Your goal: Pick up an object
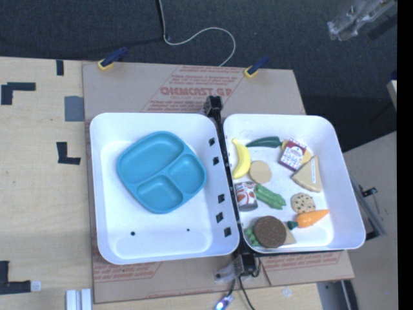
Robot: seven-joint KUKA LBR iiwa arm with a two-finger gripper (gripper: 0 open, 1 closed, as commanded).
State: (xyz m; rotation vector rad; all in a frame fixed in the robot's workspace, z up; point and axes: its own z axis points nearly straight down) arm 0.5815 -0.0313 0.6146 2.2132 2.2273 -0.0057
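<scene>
The right bin (335, 137) holds several toy foods: a yellow banana (241, 159), a dark green chili (263, 142), a red carton (293, 154), a tan bread wedge (310, 175), a round cracker (261, 172), a small can (245, 196), a green pea pod (270, 197), a cookie (302, 203), an orange carrot (312, 218) and a burger (269, 232). My gripper (360, 8) hangs blurred at the top right, high above the dark floor, well away from both bins and with nothing seen in it.
A blue three-compartment plate (162, 171) lies in the left bin (110, 131). Both bins rest on a cardboard sheet (193, 86) held by two clamps. A white cable (193, 39) loops behind the bins.
</scene>
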